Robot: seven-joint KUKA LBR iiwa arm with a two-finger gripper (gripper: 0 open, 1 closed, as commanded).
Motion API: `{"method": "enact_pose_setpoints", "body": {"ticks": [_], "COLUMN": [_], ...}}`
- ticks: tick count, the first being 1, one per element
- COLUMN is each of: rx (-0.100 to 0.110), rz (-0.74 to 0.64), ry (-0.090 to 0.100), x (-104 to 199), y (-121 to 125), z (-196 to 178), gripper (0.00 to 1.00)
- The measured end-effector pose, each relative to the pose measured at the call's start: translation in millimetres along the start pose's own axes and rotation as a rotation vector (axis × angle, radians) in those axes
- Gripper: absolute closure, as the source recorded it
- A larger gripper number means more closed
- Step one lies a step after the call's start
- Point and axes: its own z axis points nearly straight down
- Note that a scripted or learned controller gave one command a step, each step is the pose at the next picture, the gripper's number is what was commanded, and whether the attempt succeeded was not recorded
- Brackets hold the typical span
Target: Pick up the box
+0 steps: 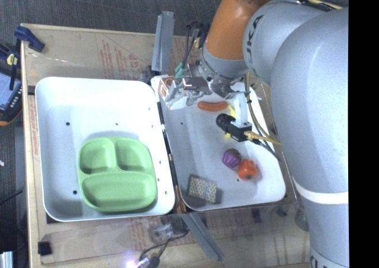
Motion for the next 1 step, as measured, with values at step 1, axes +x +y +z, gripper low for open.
{"method": "enact_pose_setpoints", "body": {"ticks": [1], "rx": [0.002], "rz": [-0.009], "ry": [0.000], "x": [1.9], "y": [0.3], "z": [-9.0], "gripper": [1.00]}}
